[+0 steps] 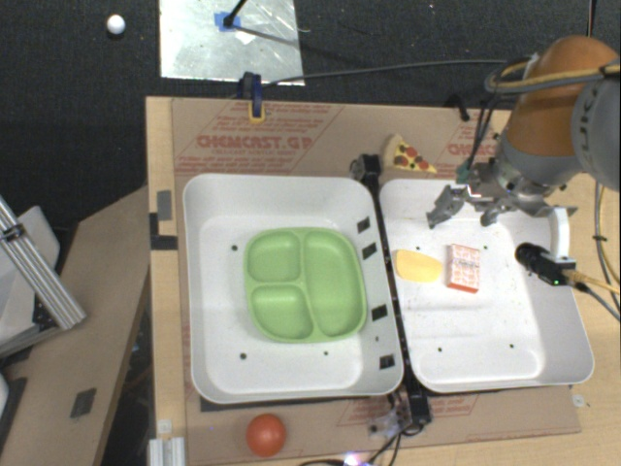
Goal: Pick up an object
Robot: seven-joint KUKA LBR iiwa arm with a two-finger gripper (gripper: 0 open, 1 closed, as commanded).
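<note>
While the gripper hangs above the right bin with its fingers spread wide and nothing between them, the task looks to be at the approach. The red box lies just below, beside a yellow piece, its long axis running near to far. The next move calls for descending and straddling its short sides.

Bright, even overhead light; foil sheet glares; slightly soft focus.

Right of frame, the open pincer hovers above a red box and yellow piece; green divided tray sits left.
</note>
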